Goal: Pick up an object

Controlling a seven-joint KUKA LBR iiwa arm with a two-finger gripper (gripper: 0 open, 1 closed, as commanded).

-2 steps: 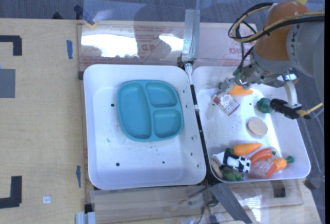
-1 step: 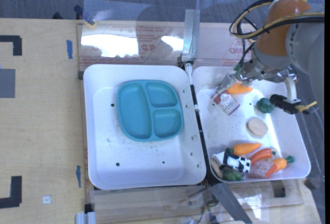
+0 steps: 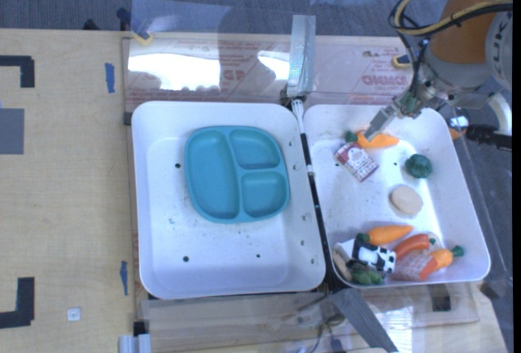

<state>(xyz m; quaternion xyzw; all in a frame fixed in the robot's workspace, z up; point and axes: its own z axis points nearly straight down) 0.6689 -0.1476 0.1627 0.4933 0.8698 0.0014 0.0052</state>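
Observation:
My gripper [image 3: 374, 130] reaches down into the back of the right bin [image 3: 468, 205], its tip right over a small orange carrot with a green top [image 3: 381, 142]. Beside the carrot lies a red and white packet [image 3: 356, 161]. A green broccoli piece [image 3: 419, 165] and a beige round piece [image 3: 406, 200] lie further right and nearer. At the bin's front sit a second carrot [image 3: 389, 234], a black and white cow toy [image 3: 375, 256] and red and orange toy foods [image 3: 423, 254]. The view does not show anything lifted.
The left bin [image 3: 155, 205] holds a blue divided plate [image 3: 237, 172]. A clear upright panel [image 3: 212, 67] stands behind the bins, with a metal post [image 3: 301, 54] between them. The arm's orange band and cables [image 3: 464, 2] hang over the right bin's back corner.

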